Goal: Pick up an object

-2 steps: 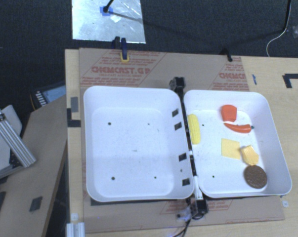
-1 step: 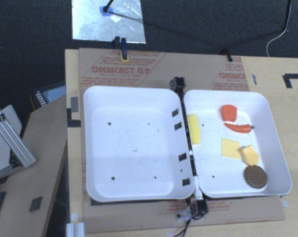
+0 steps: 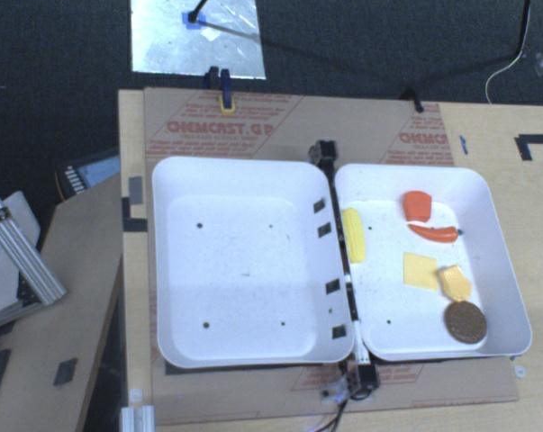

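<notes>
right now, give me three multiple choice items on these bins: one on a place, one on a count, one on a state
1. The long yellow corn cob lies where?
A. right bin, by the divider
B. left bin
C. on the cardboard

2. How many items does the right white bin hold?
A. three
B. six
C. nine

3. The round brown cookie is:
A. flat on the bin floor
B. propped on the rim
C. stacked on the corn

Answers: 1 A, it lies along the divider; 2 B, six separate pieces show; 3 A, it rests flat near the front corner.

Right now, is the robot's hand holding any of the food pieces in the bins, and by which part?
Nothing is seen held: the corn cob, orange piece, chili, cheese slice and brown cookie all lie loose in the right bin.
</notes>
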Robot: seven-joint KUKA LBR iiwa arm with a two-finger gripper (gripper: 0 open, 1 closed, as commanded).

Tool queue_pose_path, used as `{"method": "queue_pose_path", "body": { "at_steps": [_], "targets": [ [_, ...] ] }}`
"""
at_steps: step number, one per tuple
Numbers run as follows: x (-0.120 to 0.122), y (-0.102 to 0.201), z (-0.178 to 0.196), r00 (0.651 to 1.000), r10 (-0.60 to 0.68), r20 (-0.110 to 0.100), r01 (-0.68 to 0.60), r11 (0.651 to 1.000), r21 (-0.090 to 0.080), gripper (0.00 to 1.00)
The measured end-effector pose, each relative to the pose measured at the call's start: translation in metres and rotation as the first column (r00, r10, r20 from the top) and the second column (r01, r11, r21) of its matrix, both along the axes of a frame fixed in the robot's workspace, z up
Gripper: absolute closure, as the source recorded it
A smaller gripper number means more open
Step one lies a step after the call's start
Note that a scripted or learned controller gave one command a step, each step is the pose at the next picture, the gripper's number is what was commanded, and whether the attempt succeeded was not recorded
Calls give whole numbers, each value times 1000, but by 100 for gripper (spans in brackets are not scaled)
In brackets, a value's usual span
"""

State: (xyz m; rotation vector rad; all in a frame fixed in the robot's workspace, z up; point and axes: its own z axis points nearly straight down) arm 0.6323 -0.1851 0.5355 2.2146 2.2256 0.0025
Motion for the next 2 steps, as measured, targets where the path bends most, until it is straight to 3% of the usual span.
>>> {"method": "queue_pose_path", "body": {
  "at_steps": [1, 2],
  "targets": [
    [1, -1, 12, 1000, 2, 5, -2, 1000, -3, 100],
    [37, -22, -49, 1000, -4, -5, 4, 1000, -1, 100]
  ]
}}
